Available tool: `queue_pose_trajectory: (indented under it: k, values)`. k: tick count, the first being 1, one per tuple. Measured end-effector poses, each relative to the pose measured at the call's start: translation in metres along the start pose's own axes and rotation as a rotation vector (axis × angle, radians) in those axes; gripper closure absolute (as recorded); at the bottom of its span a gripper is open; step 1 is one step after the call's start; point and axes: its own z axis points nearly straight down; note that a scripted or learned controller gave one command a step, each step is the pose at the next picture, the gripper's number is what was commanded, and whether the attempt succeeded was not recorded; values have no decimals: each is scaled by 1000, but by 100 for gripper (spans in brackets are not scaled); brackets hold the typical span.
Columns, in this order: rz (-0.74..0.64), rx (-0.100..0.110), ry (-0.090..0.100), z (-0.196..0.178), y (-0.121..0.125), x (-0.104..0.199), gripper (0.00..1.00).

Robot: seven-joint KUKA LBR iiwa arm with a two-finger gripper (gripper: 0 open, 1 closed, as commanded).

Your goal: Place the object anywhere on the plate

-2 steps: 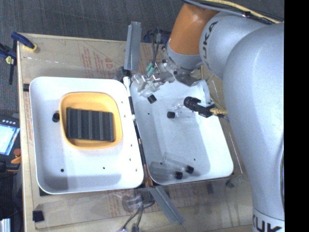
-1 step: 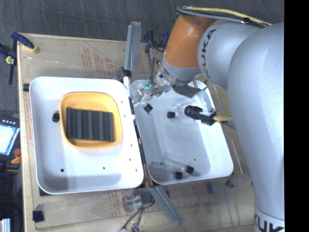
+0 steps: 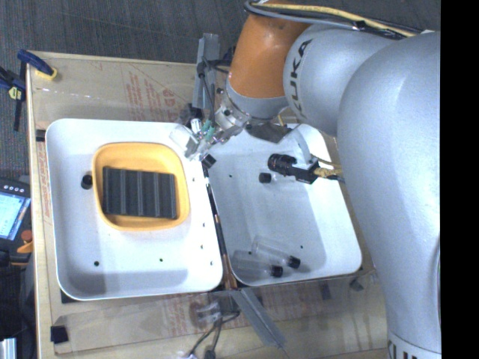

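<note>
A yellow plate (image 3: 139,152) lies in the left white bin (image 3: 75,260). A dark grey ribbed block (image 3: 141,191) rests flat on the plate and covers most of its middle. My gripper (image 3: 199,136) hangs over the seam between the two bins, near their far edge. It is just off the plate's upper right corner and apart from the block. I see nothing in it.
The right white bin (image 3: 329,238) holds a clear object with black caps (image 3: 271,259) near its front wall. A small black knob (image 3: 87,179) sits in the left bin, left of the plate. The arm's bulk covers the right side of the bench.
</note>
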Motion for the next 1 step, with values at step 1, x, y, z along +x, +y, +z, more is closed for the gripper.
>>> queue_pose_trajectory:
  k: [1]
  values:
    - [0, 0, 0, 0, 0, 0, 0]
